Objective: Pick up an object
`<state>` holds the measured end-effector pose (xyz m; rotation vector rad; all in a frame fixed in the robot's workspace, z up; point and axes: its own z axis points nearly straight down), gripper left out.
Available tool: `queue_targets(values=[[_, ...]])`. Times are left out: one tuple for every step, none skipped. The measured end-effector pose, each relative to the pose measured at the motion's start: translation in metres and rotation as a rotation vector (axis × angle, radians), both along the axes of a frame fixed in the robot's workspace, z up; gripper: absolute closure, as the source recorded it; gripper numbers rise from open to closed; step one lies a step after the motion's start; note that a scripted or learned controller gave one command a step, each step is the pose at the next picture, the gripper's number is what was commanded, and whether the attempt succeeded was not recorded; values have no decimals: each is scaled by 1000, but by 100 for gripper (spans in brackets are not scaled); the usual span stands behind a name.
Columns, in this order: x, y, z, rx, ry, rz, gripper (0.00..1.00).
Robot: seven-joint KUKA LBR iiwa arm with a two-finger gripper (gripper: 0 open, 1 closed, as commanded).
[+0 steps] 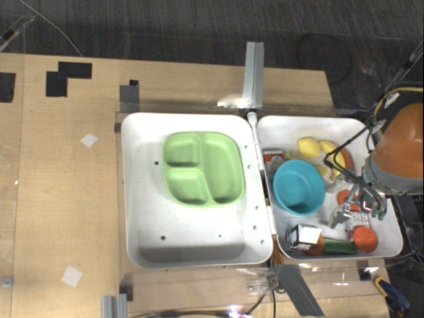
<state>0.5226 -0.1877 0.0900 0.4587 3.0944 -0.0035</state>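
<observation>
The pincer point(358, 207) hangs low in the right bin point(397, 244), among small toys; whether it is spread or pinching cannot be told. It could slip (the clutter is tight): an orange ball point(365, 238) sits just beside it, and a blue bowl point(299, 186) crowds the left. A green tray point(202, 167) fills the left bin point(142, 237).

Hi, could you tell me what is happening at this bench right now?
The grey arm's two-finger gripper is down in the right white bin, among small items beside a blue plastic bowl and a yellow toy. The left white bin holds a green sectioned plastic tray. No grasp is visible.
</observation>
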Motion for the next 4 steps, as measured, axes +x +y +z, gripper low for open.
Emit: queue_targets(values=[[2,-3,0,3,-1,-164,0],[3,-16,-1,6,-2,-325,0],[-30,41,1,3,-6,-215,0],[-30,62,1,-3,-9,-118,0]])
